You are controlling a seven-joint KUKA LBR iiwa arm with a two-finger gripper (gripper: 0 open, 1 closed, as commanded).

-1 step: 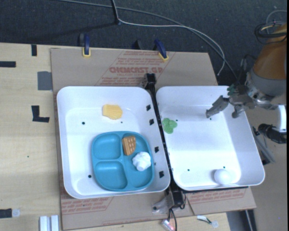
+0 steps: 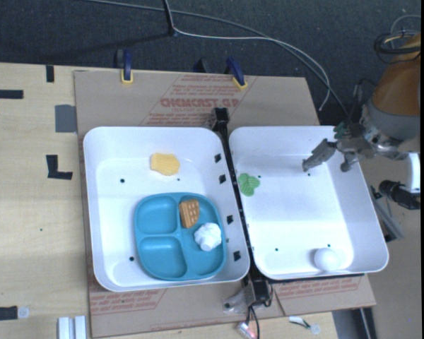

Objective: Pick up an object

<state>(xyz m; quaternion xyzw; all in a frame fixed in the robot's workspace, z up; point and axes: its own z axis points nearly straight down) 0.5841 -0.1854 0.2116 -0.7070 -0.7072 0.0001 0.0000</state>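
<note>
**A:** How far along is the pick?

**B:** Barely begun, I'd judge. The hand hangs over the upper right part of the right bin, its two fingers spread apart with nothing between them. No object has been lifted; everything lies on a bin floor or in the tray.

**A:** So what is it likely to go for?

**B:** The task names no particular thing, so anything will do. In the right bin there are two candidates: a small green object close to the left wall, next to the divider between the bins, and a white ball near the bottom rim. Both are well apart from the hand. The green one sits to its left and a little lower in the view; the ball is straight down the bin from it.

**A:** And the other bin?

**B:** The left bin holds a blue compartment tray in its lower half. A tan, waffle-like piece lies in the tray's upper right compartment, and a crumpled white object rests just below it, toward the tray's right edge. The two left compartments look bare. Above the tray, on the bin floor, lies a yellow lump.

**A:** What remains, then?

**B:** All of it, as I read it: move over a chosen thing, descend, close on it, lift. The bins themselves rest on a cardboard sheet clamped to the tabletop.
</note>
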